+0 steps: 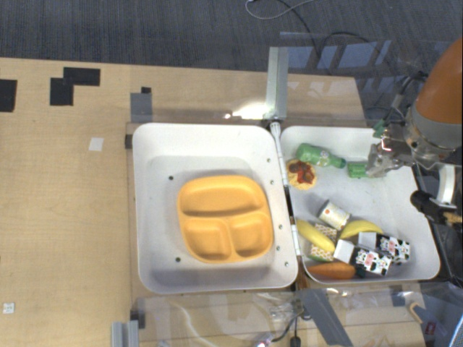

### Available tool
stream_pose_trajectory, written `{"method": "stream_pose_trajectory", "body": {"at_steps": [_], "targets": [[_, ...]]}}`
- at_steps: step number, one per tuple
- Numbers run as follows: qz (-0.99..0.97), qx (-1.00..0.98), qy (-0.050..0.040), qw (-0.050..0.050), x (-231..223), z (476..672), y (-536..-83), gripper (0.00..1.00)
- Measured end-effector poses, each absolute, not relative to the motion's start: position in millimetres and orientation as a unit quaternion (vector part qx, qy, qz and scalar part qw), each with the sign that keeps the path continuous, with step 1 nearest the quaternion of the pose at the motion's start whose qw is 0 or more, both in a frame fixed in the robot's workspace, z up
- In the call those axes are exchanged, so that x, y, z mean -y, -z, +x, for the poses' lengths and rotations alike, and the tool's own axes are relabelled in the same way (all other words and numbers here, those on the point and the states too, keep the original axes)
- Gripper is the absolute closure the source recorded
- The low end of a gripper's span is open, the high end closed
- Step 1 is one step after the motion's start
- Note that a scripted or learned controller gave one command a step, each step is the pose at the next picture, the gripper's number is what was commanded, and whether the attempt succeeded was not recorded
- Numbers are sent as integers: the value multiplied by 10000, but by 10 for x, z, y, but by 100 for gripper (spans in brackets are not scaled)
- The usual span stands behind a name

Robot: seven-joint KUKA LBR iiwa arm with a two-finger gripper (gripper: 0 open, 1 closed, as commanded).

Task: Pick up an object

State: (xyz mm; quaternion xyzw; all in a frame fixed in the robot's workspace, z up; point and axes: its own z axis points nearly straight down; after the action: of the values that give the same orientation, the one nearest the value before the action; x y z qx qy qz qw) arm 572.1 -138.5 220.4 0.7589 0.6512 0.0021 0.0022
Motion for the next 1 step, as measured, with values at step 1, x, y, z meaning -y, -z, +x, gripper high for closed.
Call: {"method": "stream_pose_trajectory", "body": {"at_steps": [1], "targets": [[7661, -6427, -18, 23, 1531, 6413, -2106, 100]]}}
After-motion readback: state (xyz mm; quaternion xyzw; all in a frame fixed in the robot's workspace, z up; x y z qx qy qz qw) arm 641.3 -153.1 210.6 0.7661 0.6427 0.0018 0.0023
